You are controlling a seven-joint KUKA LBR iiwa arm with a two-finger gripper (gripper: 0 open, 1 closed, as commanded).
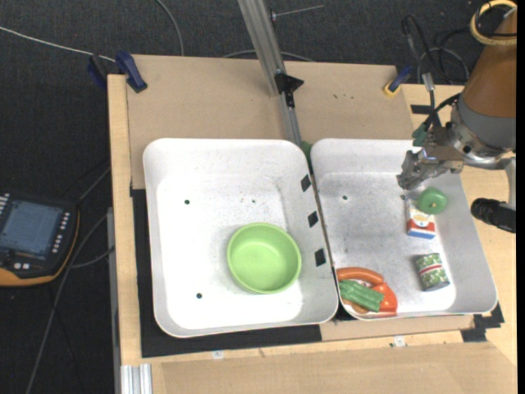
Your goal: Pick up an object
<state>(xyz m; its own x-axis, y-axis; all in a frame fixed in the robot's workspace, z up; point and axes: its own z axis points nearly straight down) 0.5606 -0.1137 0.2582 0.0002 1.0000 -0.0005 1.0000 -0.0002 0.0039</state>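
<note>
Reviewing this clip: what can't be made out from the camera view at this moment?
- Gripper: too small and dark against the right bin to judge its state, or whether it touches the green round object.
- Arm: cut off by the right and top edges.
- Small carton and green can: labels too small to read.
- Plate of red and green items: pieces too small to identify.

A tan bench (205, 97) is standing on dark carpet (57, 23), with black matting (148, 335) showing along its front. 2 blue clamps (123, 71) are gripping its back left corner. Thin cables (156, 6) are trailing over the floor. A pendant (33, 236) is lying at left. A metal post (262, 39) is slanting up from the bench.
</note>
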